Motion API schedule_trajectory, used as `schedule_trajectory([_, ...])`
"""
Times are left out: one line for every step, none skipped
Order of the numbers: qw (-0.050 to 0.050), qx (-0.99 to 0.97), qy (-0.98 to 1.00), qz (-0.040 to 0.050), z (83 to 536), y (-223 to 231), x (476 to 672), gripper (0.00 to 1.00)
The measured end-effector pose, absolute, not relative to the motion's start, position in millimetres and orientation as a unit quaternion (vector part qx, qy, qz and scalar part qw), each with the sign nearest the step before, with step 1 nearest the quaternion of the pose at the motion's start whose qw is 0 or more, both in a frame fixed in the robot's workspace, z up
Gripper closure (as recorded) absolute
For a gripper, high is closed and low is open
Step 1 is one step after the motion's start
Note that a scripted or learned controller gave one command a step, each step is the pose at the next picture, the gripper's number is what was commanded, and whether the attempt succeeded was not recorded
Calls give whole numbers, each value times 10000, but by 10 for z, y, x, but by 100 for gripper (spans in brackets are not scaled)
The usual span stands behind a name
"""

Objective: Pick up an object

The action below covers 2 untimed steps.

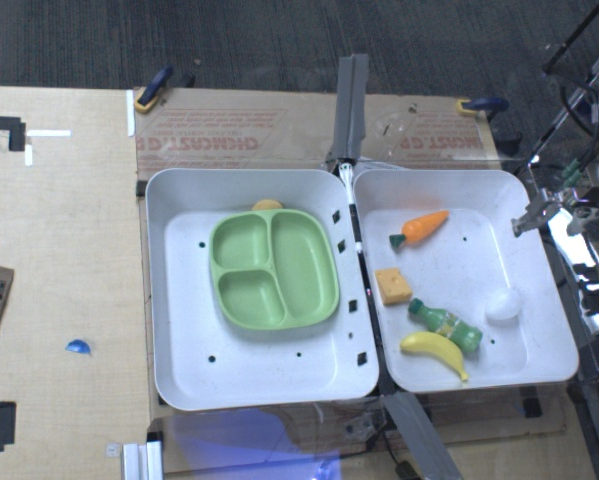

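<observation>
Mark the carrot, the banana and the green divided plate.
carrot [425,225], camera view, middle of orange body
banana [434,347], camera view, middle of curve
green divided plate [301,258], camera view, floor of largest compartment

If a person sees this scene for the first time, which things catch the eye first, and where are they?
The large pale green divided plastic plate stands out first, lying in the middle of the left white bin. Next come the bright toys in the right white bin: an orange toy carrot near the back, and a yellow toy banana near the front, beside a green toy bottle.
</observation>
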<state>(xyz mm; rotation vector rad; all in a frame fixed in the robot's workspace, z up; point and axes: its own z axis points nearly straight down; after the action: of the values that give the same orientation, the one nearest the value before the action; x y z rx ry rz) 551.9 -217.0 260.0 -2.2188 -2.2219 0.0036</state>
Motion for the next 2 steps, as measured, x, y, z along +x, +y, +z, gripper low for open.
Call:
schedule_trajectory([9, -5994, -8004, 9, 1435, -1075, 5918, 0])
schedule_trajectory([-15, -5860, -8103, -4, 925, -1014, 6591, 0])
